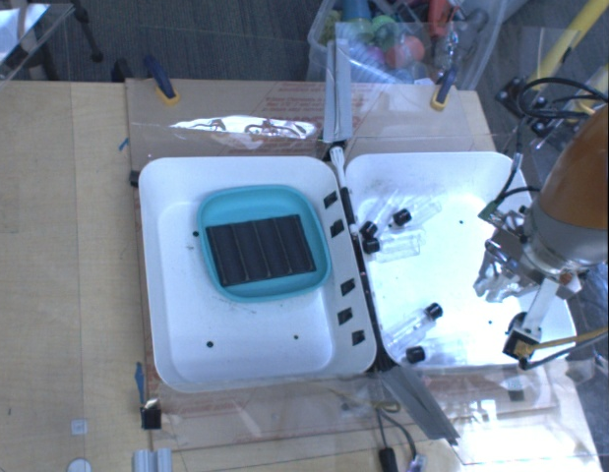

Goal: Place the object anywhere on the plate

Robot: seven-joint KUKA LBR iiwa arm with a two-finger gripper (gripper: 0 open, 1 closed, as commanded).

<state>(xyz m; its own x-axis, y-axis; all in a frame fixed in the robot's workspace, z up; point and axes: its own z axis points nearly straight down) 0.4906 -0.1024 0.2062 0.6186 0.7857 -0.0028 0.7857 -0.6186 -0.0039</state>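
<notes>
Vials [419, 320] of clear plastic with black caps lie scattered in the right bin [452, 170], the nearest just left of the tool [501, 281], long axis slanting up toward it. Whether the tool is clenched or released I cannot tell. The teal plate [261, 241] sits well to the tool's left, across the divider, in the left bin [176, 283].
</notes>
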